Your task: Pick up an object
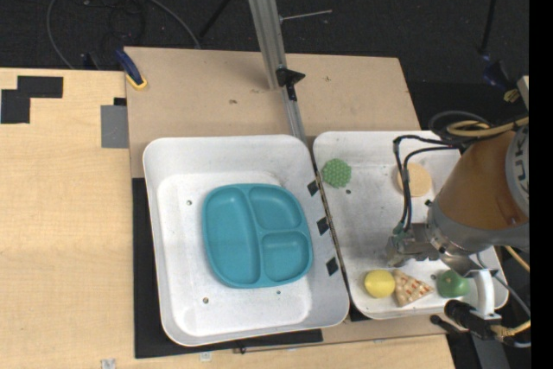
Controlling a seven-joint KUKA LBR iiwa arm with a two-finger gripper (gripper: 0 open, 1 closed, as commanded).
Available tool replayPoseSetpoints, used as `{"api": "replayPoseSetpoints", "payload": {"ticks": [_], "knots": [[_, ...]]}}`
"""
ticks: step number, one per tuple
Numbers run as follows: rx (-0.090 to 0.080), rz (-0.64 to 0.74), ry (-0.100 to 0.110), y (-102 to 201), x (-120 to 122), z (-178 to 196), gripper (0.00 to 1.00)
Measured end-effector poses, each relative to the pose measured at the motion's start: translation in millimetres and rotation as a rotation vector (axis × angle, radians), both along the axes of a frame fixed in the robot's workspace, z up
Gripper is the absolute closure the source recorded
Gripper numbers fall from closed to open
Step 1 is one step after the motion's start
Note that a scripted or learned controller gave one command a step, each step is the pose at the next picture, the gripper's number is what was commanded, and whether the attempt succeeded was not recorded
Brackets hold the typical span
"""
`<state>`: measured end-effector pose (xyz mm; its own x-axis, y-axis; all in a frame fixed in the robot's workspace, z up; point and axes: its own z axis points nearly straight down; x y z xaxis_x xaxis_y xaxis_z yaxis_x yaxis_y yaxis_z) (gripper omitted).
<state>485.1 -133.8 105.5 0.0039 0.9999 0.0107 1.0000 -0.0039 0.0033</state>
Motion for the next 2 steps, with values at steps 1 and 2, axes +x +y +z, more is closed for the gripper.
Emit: {"api": "replayPoseSetpoints", "payload": {"ticks": [1,2], "knots": [[-0.011,0.006,0.002,7,2,45,1.00],[-0.011,0.005,0.001,7,3,87,1.00]]}}
